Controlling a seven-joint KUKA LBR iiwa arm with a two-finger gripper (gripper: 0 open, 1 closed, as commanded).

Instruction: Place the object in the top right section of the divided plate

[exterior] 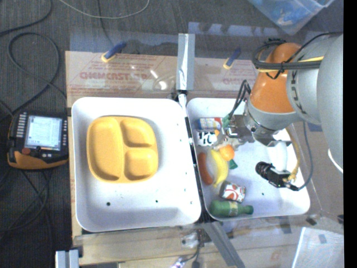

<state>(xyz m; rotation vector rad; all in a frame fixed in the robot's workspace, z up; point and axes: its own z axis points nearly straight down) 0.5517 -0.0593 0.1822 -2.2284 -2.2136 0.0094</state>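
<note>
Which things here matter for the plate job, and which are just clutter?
Job:
- yellow divided plate in the left bin
- gripper over the right bin
- the toy food under it: banana, orange, carrot, can, green bottle. Which one is the target, I cannot tell.

Lying about:
- handheld controller left of the bench
- clear plastic tub at top right
- cables on the floor

Arm (318, 77) is chunky light-grey metal with a glossy orange band (273, 85) above the wrist. Black cables loop around that band, and dark lettering sits just right of it.
</note>
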